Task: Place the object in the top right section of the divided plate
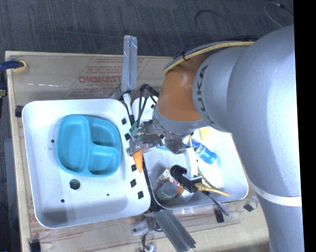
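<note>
The blue divided plate (pixel 60 133) lies in the left white bin (pixel 46 206), with one long section on its left and two smaller ones on its right. My gripper (pixel 137 148) hangs over the wall between the two bins, just right of the plate's right edge. An orange, carrot-like object (pixel 138 162) points down from its fingers, which are shut on the object's top end. The object hangs over the dividing wall, not over the plate.
The right bin (pixel 230 169) holds a blue and white bottle (pixel 204 152) and a dark round can-like item (pixel 166 190) near its front. A small dark round spot (pixel 74 184) sits in the left bin below the plate. My arm covers much of the right bin.
</note>
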{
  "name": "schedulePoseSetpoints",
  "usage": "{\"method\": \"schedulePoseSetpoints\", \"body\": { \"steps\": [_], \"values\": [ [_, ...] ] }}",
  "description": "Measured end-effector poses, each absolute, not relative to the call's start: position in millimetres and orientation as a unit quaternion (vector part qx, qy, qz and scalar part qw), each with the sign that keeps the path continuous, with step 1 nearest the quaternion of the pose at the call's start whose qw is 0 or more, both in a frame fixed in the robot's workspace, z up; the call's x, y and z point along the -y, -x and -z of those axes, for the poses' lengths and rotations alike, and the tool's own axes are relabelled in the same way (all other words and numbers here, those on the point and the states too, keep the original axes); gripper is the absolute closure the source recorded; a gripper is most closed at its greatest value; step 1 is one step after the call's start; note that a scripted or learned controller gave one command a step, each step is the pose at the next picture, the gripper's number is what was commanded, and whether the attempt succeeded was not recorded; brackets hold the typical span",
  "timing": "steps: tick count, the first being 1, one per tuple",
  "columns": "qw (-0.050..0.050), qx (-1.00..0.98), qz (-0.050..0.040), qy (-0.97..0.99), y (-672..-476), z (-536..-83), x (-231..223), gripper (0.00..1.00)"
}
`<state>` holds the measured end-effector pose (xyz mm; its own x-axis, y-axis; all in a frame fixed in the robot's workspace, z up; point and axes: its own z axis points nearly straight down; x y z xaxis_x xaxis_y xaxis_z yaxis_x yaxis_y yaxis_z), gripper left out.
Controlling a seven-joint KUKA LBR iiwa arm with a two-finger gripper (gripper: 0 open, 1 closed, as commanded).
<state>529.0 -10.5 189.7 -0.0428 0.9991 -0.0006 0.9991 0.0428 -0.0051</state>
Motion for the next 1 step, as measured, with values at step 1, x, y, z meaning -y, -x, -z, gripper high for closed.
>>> {"method": "schedulePoseSetpoints", "body": {
  "steps": [1],
  "values": [
    [0.001, 0.737, -0.0008, 0.676, -538.9, -190.4, -37.7, 1.0]
  ]
}}
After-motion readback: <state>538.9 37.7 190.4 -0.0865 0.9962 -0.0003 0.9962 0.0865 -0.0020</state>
